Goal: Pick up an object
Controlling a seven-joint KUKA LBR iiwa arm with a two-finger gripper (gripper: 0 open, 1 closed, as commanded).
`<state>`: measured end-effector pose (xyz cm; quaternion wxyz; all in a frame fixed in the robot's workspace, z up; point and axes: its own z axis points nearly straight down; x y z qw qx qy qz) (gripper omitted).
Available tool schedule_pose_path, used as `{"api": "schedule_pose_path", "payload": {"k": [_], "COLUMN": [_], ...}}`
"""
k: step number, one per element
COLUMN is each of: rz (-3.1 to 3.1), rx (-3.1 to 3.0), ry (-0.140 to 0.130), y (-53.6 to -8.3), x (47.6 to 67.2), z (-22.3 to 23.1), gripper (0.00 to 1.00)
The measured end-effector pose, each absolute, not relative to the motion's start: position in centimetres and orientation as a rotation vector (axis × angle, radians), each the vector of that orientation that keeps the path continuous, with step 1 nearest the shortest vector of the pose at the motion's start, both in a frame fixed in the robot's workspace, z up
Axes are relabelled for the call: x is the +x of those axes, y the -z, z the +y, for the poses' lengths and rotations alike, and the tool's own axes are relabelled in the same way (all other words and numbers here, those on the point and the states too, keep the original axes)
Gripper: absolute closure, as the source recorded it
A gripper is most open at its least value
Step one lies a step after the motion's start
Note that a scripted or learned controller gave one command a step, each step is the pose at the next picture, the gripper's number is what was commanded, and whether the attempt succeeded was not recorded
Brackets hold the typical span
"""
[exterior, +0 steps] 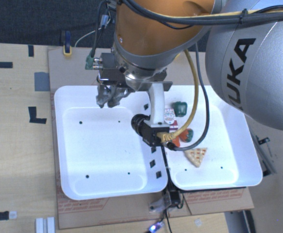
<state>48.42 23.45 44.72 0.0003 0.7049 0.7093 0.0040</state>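
Arm [180, 28]: grey and orange, seen reaching in over both bins. Left bin [68, 144]: white, shallow. Right bin [229, 174]: white, beside the left one. Gripper [110, 98]: positioned above the left bin's far edge; its state cannot be told. Objects, all lying in the right bin: pizza-slice toy [196, 156] near the front; green item [180, 108] toward the back; red-and-green item [184, 136] between them.

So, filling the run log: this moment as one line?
gripper: over left bin, top edge | right bin: pizza slice, green piece | nothing seen held
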Motion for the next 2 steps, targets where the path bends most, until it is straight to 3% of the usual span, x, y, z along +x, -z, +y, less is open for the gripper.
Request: {"api": "schedule_pose_path", "payload": {"k": [1,2], "rz": [2.222,2.221], "rx": [2.216,2.221], "ry": [-0.015,0.0], "y": [-54.1,-53.4], "x": [48.3,53.5], "z": [22.5,23.3], "gripper": [1.0,1.0]}}
